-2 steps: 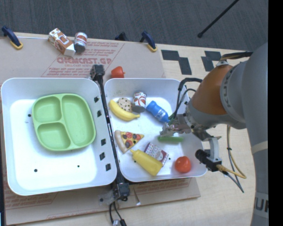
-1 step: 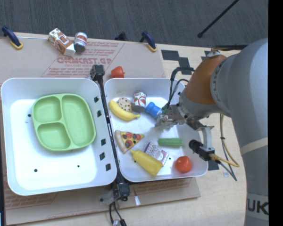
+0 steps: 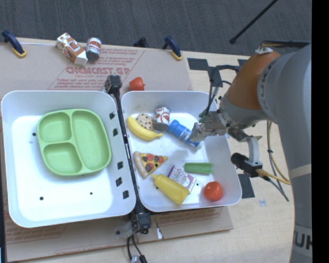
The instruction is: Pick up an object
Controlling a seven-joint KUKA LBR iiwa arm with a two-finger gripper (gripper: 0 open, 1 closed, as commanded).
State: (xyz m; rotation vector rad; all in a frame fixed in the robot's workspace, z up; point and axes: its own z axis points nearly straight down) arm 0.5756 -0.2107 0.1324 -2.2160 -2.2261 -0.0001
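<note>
Blue bottle [image 3: 180,130] half-hidden under tool [image 3: 198,133]

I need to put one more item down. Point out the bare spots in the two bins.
Free: the left white bin's floor below and around the green divided plate. In the right white bin, only a small patch between the yellow banana and the green block; elsewhere toys crowd it, and the gripper sits at the blue bottle.

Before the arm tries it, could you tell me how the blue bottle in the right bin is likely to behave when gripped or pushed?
The blue bottle lies on its side and looks round, so a nudge would probably roll it. Its surface looks smooth, so it may slip. The gripper sits at its lower end, with the small can nearby, which a roll might knock.
</note>
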